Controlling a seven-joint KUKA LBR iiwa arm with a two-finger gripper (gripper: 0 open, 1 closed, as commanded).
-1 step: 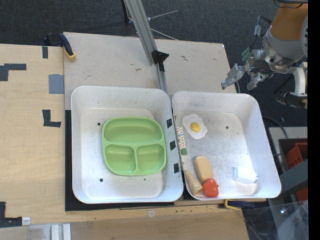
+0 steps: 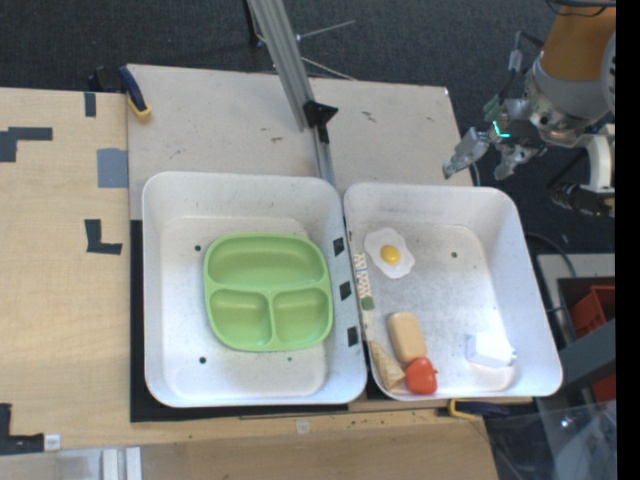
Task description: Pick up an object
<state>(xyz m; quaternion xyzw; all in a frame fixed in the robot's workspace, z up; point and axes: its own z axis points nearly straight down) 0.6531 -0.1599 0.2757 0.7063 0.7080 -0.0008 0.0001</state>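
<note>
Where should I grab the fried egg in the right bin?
Probably straight down from above, fingers spanning the fried egg across its narrower width, near the raised yolk. It lies flat on the right bin's floor with open floor on its right; the gripper sits outside.

Hovered gripper (image 2: pixel 484 158) at two o'clock, fingers spread; fried egg (image 2: pixel 388 253), bread roll (image 2: pixel 406 335), tomato (image 2: pixel 421 376) in right bin (image 2: pixel 520 258); green tray (image 2: pixel 268 291) in left bin (image 2: pixel 165 268).

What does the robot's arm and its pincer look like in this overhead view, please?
The arm has an orange section above a grey, rounded wrist housing. Below it sits a metallic head with dark cabling and a small green-cyan light. The pincer consists of two slim grey fingers.
</note>
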